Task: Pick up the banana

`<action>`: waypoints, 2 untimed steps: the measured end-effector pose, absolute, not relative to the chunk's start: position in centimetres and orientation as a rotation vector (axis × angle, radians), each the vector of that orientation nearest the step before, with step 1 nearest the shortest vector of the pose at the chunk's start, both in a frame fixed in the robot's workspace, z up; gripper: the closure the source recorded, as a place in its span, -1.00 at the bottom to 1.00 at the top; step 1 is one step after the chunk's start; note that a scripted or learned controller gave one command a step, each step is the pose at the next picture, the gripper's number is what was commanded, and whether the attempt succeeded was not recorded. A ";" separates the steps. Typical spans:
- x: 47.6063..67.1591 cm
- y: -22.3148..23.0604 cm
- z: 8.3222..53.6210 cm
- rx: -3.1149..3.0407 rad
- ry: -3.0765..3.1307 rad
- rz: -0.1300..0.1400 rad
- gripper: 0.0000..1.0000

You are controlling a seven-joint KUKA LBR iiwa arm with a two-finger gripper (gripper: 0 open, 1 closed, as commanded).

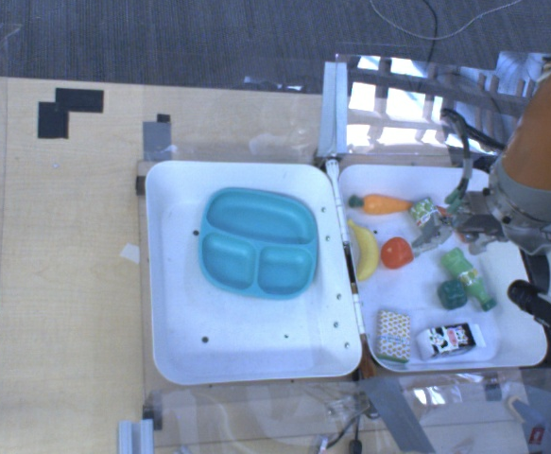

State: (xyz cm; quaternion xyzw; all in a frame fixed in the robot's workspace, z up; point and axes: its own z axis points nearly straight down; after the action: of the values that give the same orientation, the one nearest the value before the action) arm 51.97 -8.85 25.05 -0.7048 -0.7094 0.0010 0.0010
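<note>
A carrot [386, 204] lay to the gripper's left, slightly farther back, and a tomato [397, 252] sat left of it and nearer the camera. A green bottle [465, 273] lay just beside it, toward the front. Farther forward sat a milk carton [456, 340] and a cracker [394, 335]. Well off to the left — in the other bin [176, 282] — rested a blue plate [259, 241].

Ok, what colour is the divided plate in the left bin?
Light blue; the divided plate shows best in the camera view, in the white left bin.
</note>
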 end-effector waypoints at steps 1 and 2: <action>54.8 -0.4 18.6 -2.256 -2.182 0.005 -1.00; 54.9 -3.4 14.5 -2.275 -2.169 -0.041 -1.00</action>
State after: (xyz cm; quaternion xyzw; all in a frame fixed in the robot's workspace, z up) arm 54.90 -3.37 14.47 -0.7237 -0.6900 -0.0131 -0.0012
